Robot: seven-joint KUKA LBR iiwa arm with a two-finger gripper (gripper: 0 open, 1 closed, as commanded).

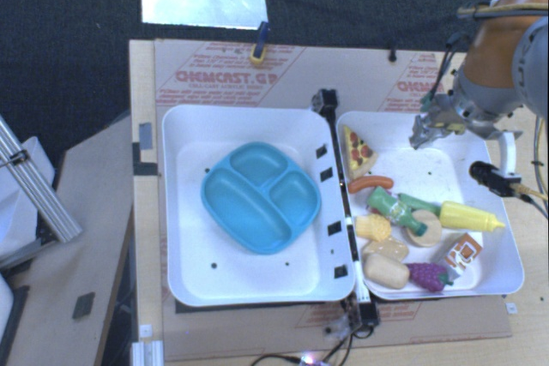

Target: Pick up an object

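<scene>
Past the right edge, the arm [506, 47] is cut off.

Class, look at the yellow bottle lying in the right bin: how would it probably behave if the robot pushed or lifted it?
The yellow bottle lies on its side and looks round-bodied, so a push would probably roll it. It looks like smooth, rigid toy plastic, so likely light and stiff, perhaps slippery. Its nozzle end tapers, so a grip across the wider body seems safer.
</scene>
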